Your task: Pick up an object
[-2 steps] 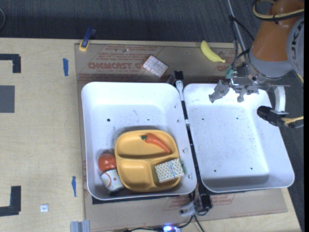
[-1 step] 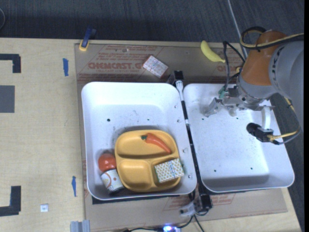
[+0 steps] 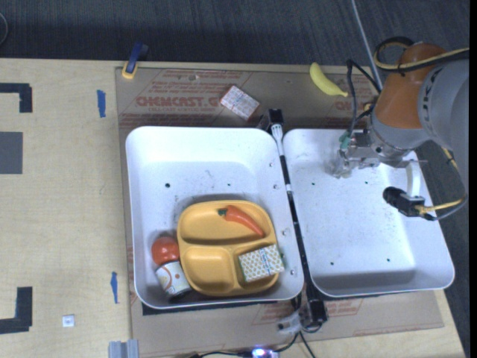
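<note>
On the left of the surface (image 3: 59, 222) sits the left bin (image 3: 149, 162), and every pickable thing lies in its near half: a can (image 3: 171, 277) with a red top at the near-left corner, touching a yellow tray (image 3: 195, 233). A carrot (image 3: 240, 218) rests in the tray's far compartment and a patterned packet (image 3: 261, 262) in its near-right one. The right bin (image 3: 373, 252) holds nothing to pick. The pincer (image 3: 346, 162) hangs over that bin's far part, well apart from the objects; I cannot tell whether it is spread or pressed together. My reading: the reach has not begun. The next move calls for travelling left across the divider, over one object, then descending.
</note>
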{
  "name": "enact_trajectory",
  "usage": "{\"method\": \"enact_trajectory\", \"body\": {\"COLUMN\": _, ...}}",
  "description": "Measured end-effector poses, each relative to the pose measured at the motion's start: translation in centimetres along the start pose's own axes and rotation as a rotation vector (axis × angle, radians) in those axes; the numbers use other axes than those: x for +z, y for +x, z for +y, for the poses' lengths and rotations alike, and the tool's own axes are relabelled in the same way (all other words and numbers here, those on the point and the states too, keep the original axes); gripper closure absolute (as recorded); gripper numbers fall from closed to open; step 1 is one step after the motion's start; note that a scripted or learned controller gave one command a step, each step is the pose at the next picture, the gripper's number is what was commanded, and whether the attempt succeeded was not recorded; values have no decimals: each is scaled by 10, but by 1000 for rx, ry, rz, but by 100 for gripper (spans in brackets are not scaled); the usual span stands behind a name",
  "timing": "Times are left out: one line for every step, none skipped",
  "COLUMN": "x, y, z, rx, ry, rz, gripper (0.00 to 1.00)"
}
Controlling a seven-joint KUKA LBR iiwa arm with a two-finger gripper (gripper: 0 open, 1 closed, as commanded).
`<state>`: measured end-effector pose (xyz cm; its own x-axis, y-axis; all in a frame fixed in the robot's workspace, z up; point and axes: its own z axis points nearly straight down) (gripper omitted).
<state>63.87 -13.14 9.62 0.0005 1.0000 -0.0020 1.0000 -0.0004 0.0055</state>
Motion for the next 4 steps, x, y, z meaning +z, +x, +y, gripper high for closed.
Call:
{"method": "enact_trajectory", "body": {"x": -117, "y": -23, "z": -43, "rx": 0, "ry": 3, "rz": 1, "gripper": 100}}
{"method": "enact_trajectory", "body": {"x": -123, "y": 25, "z": -74, "rx": -2, "ry": 7, "rz": 3, "gripper": 100}}
{"method": "enact_trajectory", "body": {"x": -148, "y": 114, "z": -127, "rx": -3, "ry": 8, "rz": 4, "gripper": 100}}
{"method": "enact_trajectory", "body": {"x": -126, "y": 73, "z": -158, "rx": 0, "ry": 6, "rz": 3, "gripper": 100}}
